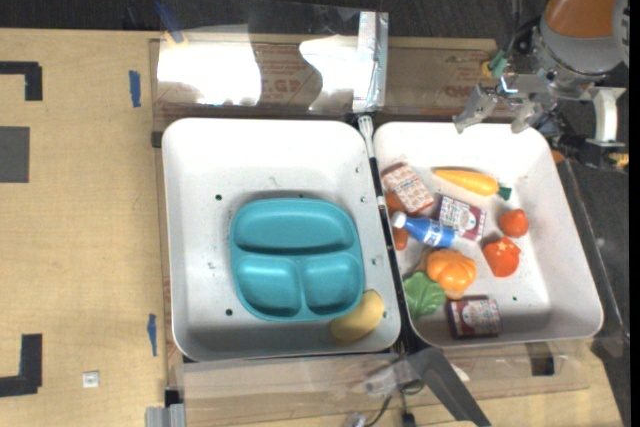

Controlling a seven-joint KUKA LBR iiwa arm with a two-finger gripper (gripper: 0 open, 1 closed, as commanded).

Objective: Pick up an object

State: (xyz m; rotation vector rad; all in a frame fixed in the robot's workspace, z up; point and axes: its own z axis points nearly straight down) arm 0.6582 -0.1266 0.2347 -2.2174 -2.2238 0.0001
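The pickable things lie heaped in the right bin, among them a small bottle, a yellow-orange carrot-like piece and a dark jar, probably dumped there as loose stock for grasping, while the left bin bears a teal divided tray. The gripper hangs above the right bin's far edge with fingers spread and nothing between them, the arm reaching in from the right

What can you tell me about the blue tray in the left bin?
The blue tray is a teal, smooth, plastic-looking dish with rounded corners. It has three hollows: one long one at the far side and two smaller ones at the near side. It lies flat, right side up, near the middle of the left bin, turned slightly. Nothing lies in it. A yellow potato-like thing rests against its near right corner.
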